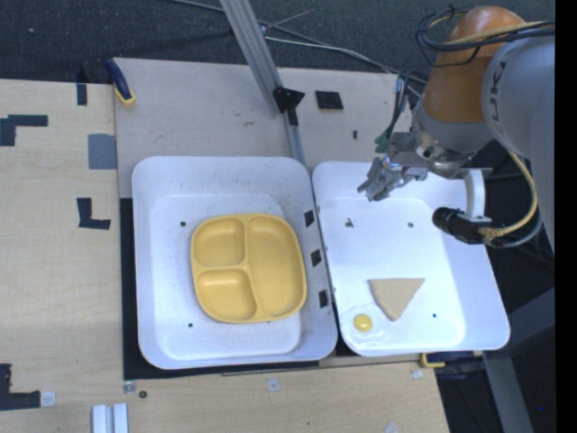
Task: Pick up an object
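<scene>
Over the far edge of the right bin (469, 269), the gripper (380, 184) hangs with nothing between its fingers; whether they are spread or pressed together I cannot tell from here. 2 things lie near that bin's front: a tan wedge (395, 295) and a small yellow piece (362, 323). A yellow divided plate (247, 266) sits in the left bin (158, 242). Nothing looks lifted yet, so reaching, gripping and raising all remain.
</scene>
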{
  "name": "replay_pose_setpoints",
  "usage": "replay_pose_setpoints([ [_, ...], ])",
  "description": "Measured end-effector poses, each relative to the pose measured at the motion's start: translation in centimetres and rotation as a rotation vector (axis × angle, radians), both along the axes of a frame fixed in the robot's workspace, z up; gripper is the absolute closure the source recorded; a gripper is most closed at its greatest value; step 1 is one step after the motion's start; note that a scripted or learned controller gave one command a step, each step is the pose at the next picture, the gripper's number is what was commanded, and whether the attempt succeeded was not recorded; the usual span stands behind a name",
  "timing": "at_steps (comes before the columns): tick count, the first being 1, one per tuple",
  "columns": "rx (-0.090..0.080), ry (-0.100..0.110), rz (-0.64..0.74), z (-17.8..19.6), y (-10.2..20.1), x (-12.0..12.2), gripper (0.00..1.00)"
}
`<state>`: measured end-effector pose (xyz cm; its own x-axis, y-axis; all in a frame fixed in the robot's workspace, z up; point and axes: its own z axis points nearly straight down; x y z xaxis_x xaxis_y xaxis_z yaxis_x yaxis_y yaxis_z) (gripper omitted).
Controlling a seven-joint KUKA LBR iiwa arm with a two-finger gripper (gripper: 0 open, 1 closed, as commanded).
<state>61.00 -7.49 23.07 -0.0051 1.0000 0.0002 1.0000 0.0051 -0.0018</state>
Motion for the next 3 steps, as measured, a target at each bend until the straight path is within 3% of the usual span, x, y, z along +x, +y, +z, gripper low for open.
replay_pose_setpoints([
  [2,0.001,-0.001,0.001,0.9,9.9,1.8,1.00],
  [3,0.001,0.000,0.002,0.5,16.4,2.1,1.00],
])
